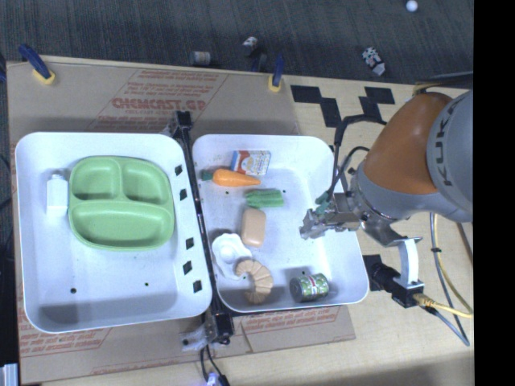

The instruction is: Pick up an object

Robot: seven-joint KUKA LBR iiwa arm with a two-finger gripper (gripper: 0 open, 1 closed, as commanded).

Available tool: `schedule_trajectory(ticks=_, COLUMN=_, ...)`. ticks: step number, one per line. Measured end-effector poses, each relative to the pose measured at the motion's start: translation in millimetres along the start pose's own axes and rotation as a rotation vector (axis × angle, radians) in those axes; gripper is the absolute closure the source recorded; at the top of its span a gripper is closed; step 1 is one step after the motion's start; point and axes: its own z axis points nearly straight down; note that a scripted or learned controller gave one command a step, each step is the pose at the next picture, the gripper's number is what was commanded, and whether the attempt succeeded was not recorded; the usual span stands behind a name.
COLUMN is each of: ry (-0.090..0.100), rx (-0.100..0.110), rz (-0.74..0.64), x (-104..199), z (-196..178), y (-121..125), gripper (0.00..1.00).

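My tool point(315, 222) hangs over the right-hand part of the right bin point(283, 145), above bare white floor. Nothing lies between it and the floor that I can make out, and from this slanted view I cannot tell whether it is spread or pressed together — the tip is a small blur of grey and green.

The candidates all lie to its left in that bin: a tan oblong piece point(254, 227) nearest, a green vegetable point(265, 198) just above it, a carrot point(234, 178) beyond, a small printed box point(252, 162) by the far wall, a croissant point(259, 281) and a white item point(228, 250) touching near the front left, and a green can point(310, 286) lying on its side near the front wall.

I judge the step in hand to be choosing a target and lining up. The tan piece looks the best bet — it stands apart from its neighbours, so I would centre over it, turn to close across its narrow width, and come down straight. The can might roll, and the croissant is crowded.

The left bin point(32, 288) holds a green divided plate point(122, 201).
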Motion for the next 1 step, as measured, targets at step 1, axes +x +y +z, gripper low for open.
schedule_trajectory(ticks=1, ry=0.000, rx=0.002, rz=0.002, x=-35.0, z=15.3, y=-1.0, gripper=1.00)
